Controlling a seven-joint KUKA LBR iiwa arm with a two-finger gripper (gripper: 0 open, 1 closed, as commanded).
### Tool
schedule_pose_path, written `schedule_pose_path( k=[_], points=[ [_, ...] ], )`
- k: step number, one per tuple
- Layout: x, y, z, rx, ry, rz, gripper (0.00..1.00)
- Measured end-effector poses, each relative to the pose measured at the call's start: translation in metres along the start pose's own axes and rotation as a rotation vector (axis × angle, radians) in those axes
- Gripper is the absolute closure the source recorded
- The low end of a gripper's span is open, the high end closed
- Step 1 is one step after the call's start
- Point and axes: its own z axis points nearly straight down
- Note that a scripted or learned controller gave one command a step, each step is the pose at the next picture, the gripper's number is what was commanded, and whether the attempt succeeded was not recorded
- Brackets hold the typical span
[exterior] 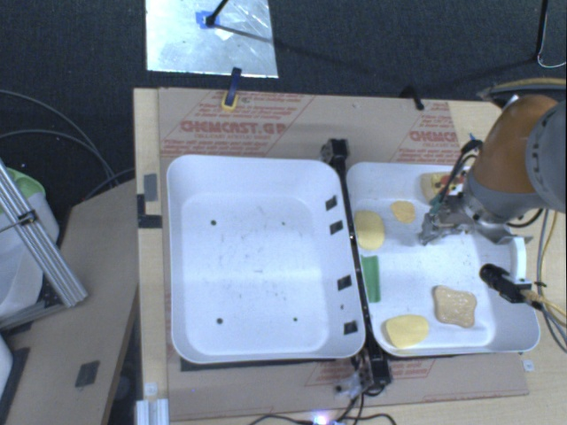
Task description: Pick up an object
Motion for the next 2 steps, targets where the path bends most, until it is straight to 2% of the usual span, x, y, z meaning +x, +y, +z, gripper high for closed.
schedule_pose_path(
  k=[1, 2],
  points=[
    [0.045, 0.018, 0.022, -0.005, -0.003, -0.004, 1.00],
    [0.064, -0.028, 0.011, -0.001, -0.002, 0.002, 1.00]
  ],
)
